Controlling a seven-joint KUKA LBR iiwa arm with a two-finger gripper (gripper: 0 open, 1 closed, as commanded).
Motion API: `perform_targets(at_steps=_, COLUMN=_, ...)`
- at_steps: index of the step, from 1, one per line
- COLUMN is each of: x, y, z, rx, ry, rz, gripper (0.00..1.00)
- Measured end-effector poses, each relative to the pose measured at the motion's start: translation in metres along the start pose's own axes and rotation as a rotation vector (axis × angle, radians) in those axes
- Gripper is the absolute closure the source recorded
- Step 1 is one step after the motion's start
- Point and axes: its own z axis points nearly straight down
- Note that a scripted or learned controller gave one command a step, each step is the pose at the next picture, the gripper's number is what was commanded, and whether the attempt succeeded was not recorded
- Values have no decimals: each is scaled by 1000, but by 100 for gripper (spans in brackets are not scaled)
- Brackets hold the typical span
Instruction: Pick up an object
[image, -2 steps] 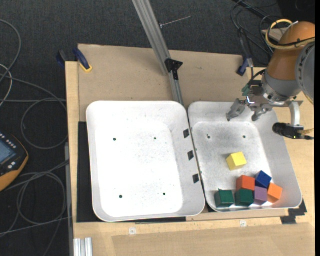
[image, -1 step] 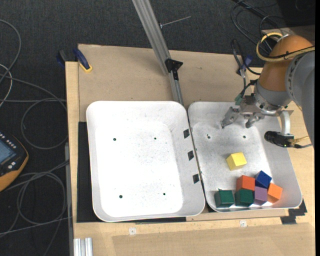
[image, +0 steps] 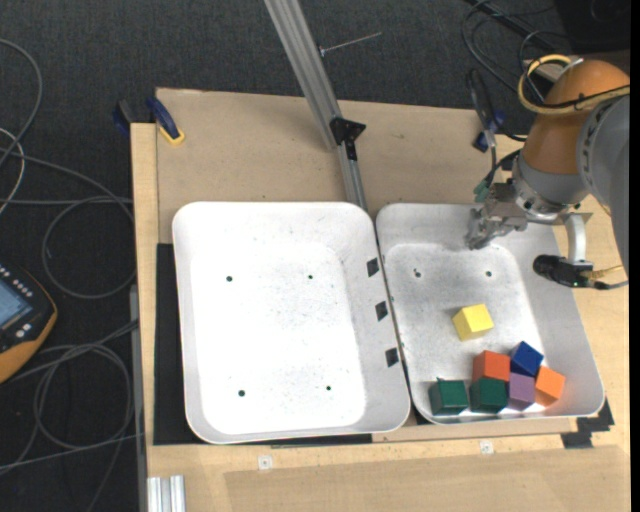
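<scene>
Gripper (image: 484, 232) at upper right of frame, over the right bin's (image: 420, 222) far edge, finger state indeterminable; yellow block (image: 473, 320) at bin centre; remaining blocks (image: 497, 382) clustered lower right.

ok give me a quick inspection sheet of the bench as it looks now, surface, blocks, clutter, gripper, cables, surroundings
surface: wooden bench bearing the left bin and the right bin, side by side.
job's things: all in the right bin; yellow block alone near the middle; red block, blue block, purple block, orange block and two green blocks clustered at the near edge.
clutter: blue and yellow clamp at the bench's far left corner.
grippers: gripper over the right bin's far end, apart from the blocks; finger state unclear.
cables: loose cables on the floor at left.
surroundings: dark carpet, metal pole, handheld device at left.
</scene>
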Motion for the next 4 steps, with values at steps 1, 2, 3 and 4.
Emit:
perform_targets(at_steps=1, x=-4, y=3, z=-45, rx=-4, ry=-1, rz=2, gripper=100)
perform_targets(at_steps=2, x=-5, y=6, z=-90, rx=-4, ry=-2, rz=1, gripper=100)
perform_targets(at_steps=3, x=-8, y=1, z=-137, rx=-5, ry=-2, rz=2, gripper=100)
perform_targets(at_steps=4, x=48, y=-24, z=-145, rx=3, ry=3, rz=-4, gripper=100)
